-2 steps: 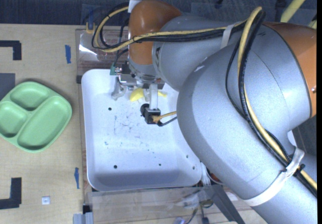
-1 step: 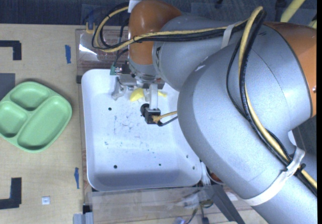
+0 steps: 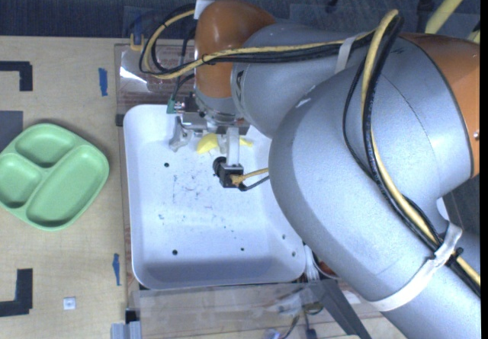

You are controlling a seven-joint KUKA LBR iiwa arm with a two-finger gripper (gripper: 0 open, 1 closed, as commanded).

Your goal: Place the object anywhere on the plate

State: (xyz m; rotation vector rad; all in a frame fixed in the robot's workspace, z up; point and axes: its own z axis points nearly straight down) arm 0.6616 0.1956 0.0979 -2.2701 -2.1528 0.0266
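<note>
**Tool.** The gripper (image 3: 202, 138) hangs low over the far part of the white bin (image 3: 198, 238), closer to the bin's far-left corner than to its right edge. How far it is open cannot be told, because the orange-banded wrist (image 3: 225, 40) sits directly above it and covers the working end. Whether it grips anything cannot be told either.

**Task item.** A small yellow object (image 3: 207, 145) lies at the gripper, low against the bin floor near the far edge. Yellow shows on both sides of the tool (the patch to the right may be the same item or another; this cannot be told). It is in the bin, not on the plate.

**Plate.** The green plate (image 3: 65, 181) has three compartments and rests on the wooden bench (image 3: 61, 86) at its left edge. It is well apart from the yellow object, and the bin's left wall stands between them.

**Edges and room.**
- The near half of the bin floor and its left side lie open, white with dark specks and scuffs.
- The grey arm (image 3: 343, 177) covers the bin's right edge and near-right corner.
- A strip of bare wood runs between the bin's left wall and the plate.
- Blue tape marks (image 3: 103, 80) sit on the bench by the bin's far-left and near-left corners.
- Black angle marks (image 3: 19, 75) sit near the bench's left edge.
</note>
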